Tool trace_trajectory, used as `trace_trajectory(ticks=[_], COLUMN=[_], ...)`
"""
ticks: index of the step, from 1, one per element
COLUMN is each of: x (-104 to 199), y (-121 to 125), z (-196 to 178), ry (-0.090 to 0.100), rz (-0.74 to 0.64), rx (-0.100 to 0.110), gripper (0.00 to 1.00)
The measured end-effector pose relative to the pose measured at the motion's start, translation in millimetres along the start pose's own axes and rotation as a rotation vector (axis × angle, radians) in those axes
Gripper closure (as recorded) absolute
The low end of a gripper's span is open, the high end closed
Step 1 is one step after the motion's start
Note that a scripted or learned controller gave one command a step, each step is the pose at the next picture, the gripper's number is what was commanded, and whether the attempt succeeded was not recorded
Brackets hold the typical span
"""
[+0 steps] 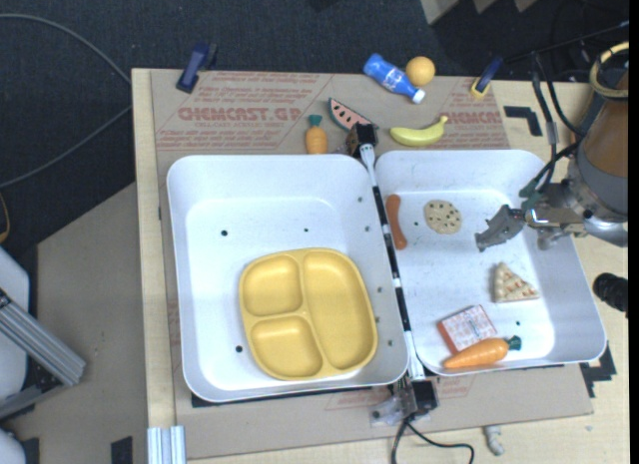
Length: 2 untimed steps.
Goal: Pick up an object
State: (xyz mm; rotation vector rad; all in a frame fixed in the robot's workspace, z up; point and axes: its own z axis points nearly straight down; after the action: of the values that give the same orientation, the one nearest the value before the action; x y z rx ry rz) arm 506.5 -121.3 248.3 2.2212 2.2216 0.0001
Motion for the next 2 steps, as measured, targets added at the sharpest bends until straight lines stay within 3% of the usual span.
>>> trace_trajectory(ticks=[1,2], x=[-50,22], y=[20,44], z=[52,147], ry=[0.001,0.002], rz=[0.001,-0.001], rx=[0.003,0.003], gripper=[0.00,0.00])
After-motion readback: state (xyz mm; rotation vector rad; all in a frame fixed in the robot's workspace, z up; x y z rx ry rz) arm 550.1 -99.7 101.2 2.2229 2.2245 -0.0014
